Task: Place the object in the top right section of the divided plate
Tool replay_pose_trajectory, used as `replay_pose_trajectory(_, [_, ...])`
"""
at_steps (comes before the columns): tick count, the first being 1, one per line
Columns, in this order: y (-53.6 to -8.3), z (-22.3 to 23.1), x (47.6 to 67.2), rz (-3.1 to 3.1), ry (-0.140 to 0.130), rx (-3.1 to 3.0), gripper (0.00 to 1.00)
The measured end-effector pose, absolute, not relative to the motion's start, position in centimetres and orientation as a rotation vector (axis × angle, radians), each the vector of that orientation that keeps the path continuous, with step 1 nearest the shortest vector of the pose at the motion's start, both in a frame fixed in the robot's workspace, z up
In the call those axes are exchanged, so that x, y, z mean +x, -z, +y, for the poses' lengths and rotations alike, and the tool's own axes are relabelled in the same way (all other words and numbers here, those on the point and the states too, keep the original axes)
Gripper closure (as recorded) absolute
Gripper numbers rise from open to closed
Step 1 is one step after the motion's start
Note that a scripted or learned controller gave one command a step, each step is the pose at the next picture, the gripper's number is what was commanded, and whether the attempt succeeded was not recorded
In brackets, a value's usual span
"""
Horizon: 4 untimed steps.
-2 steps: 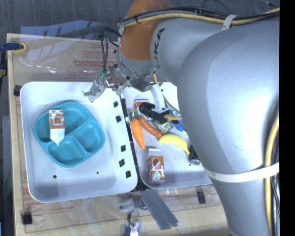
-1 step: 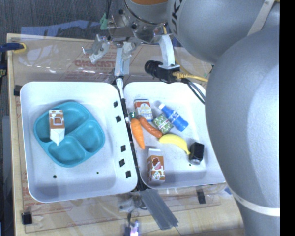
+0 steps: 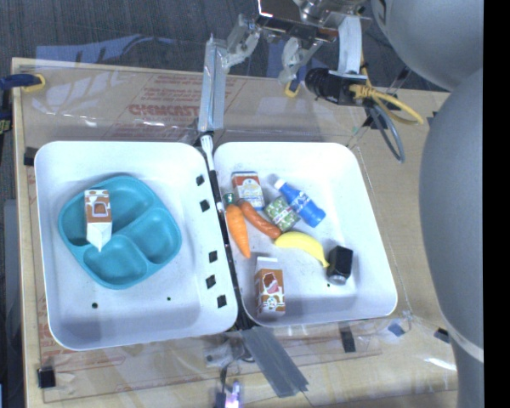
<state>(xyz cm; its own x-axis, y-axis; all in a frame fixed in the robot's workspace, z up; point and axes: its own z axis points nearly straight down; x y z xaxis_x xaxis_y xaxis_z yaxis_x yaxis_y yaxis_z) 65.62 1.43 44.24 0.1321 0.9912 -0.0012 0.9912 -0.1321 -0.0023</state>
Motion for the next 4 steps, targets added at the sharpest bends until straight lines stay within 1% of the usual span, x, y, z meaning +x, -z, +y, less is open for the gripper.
replay_pose_trajectory(1, [-44.2,1.7,65.6,-1.711,-0.004,-2.635,0.00])
replay_pose_trajectory(2, [-31.1,-1.2,63.5,-1.449,-0.011,-2.784,0.00])
replay_pose_trajectory(3, [-23.2,-0.3,60.9,-1.415,-0.013,-2.801,0.00])
replay_pose_trajectory(4, [-26.8,-4.5,63.2,-1.369,-0.007,-2.824,0.00])
